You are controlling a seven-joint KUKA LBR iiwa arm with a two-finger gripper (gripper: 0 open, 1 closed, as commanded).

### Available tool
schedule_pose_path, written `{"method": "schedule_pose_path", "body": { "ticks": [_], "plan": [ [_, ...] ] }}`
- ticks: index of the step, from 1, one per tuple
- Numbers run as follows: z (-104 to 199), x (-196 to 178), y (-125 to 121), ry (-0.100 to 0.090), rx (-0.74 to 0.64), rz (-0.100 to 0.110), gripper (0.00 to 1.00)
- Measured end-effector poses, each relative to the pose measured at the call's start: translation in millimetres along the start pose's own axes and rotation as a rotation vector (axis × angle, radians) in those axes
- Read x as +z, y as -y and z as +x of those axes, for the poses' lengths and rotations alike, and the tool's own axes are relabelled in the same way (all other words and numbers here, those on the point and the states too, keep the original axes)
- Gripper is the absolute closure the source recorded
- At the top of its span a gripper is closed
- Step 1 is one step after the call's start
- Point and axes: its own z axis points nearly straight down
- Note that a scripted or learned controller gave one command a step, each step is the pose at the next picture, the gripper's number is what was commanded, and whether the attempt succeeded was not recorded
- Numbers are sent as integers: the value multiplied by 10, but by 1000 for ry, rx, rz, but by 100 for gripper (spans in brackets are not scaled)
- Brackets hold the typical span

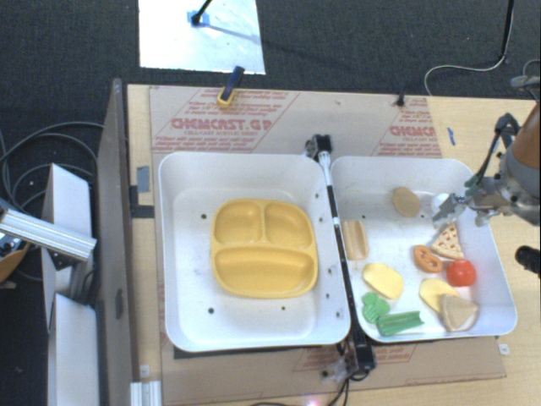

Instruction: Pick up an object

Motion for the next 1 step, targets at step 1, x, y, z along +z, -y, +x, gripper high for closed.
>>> {"method": "schedule_pose_path", "body": {
  "ticks": [1],
  "plan": [
    [205, 905, 73, 12, 0, -13, 0]
  ]
}}
